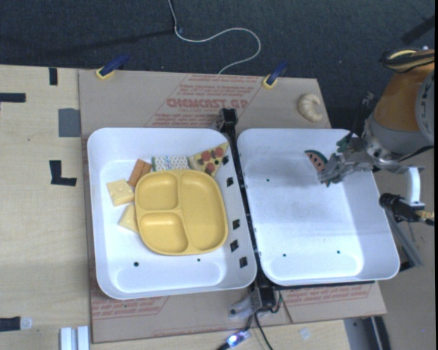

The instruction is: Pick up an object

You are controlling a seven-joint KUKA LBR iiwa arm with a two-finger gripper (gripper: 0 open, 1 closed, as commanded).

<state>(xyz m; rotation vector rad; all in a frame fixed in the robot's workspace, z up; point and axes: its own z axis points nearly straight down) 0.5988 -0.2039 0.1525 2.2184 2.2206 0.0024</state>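
We take the yellow plate (181, 211) in the left bin (102, 261) as our landmark. The gripper (330, 172) sits well to the right of it, across the divide, low over the upper part of the right bin (314, 228). A small dark red slice (315, 158) lies just on the plate side of the gripper, touching it or very nearly so. We judge this to be the thing it is going for. The view is too small and blurred there, so we cannot tell whether the gripper is apart, together or clamped on the slice, and we would not count it as held.

The other pieces lie around the plate's edge:
- A pale cheese square (120, 192) and a brown cracker (139, 172) are at the plate's left.
- A pizza wedge (212, 157) is just above the plate's upper right corner.

To do this step well, we should centre the tool over the slice rather than beside it. The slice looks thin and flat, so the tool must come right down to the bin floor before closing. It should then lift straight up and slowly. The main risk we see is nudging the slice farther from the plate, toward the far wall, and closing on nothing.
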